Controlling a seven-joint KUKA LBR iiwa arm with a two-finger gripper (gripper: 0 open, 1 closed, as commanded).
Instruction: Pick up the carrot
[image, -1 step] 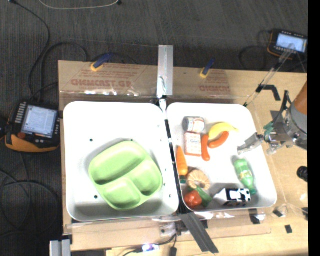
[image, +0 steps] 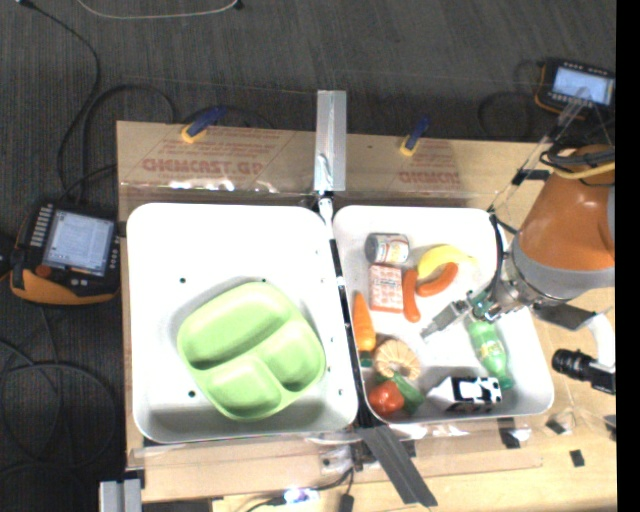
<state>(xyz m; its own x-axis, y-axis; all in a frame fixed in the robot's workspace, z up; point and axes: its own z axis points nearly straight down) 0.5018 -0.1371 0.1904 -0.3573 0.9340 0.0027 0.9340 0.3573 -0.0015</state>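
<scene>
The carrot (image: 363, 322) lies by the left wall of the right bin (image: 520, 405). The claw (image: 452, 315) hangs over that bin, beside a green bottle (image: 490, 350). A green plate (image: 252, 348) sits in the left bin (image: 150, 260).

The grey arm (image: 560, 240) reaches in from the right, its orange band just above the wrist; the gripper (image: 445, 322) points leftward and slightly down at a slant; its fingers are too small to read.

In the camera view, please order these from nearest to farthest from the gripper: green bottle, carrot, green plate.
1. The green bottle, beside the gripper, right bin.
2. The carrot, along the right bin's left wall.
3. The green plate, in the left bin.
</scene>
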